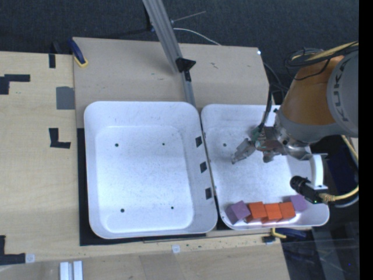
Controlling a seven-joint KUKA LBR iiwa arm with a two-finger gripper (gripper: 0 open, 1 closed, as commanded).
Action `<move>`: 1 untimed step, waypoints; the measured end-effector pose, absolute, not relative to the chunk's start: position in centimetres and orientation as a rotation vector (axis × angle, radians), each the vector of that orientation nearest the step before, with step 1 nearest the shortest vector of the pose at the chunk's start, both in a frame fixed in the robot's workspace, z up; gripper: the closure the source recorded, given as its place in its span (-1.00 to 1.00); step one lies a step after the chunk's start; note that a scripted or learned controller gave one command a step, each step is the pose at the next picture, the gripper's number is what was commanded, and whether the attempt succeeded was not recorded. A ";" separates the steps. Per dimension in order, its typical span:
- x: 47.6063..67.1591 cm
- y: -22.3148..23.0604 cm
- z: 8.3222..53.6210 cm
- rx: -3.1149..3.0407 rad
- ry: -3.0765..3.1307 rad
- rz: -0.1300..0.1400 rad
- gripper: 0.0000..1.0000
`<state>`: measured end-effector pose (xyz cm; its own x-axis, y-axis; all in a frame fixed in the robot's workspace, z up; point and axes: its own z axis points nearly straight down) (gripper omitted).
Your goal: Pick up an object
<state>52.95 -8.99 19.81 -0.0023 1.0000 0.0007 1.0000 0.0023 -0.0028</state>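
above the right bin (233, 116), the pincer (240, 155), blocks (266, 211) along the near wall

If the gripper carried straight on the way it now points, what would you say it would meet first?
The gripper points down and to the view's left over the right bin. Its line most likely meets that bin's bare white floor first; the blocks lie off to the side. Depth is hard to judge.

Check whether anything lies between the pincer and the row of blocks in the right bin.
Nothing visible does. The pincer hangs over bare floor of the right bin, and the blocks sit along its near wall with open floor between.
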 end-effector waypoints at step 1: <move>58.6 -16.1 21.9 -2.228 -2.224 0.000 -1.00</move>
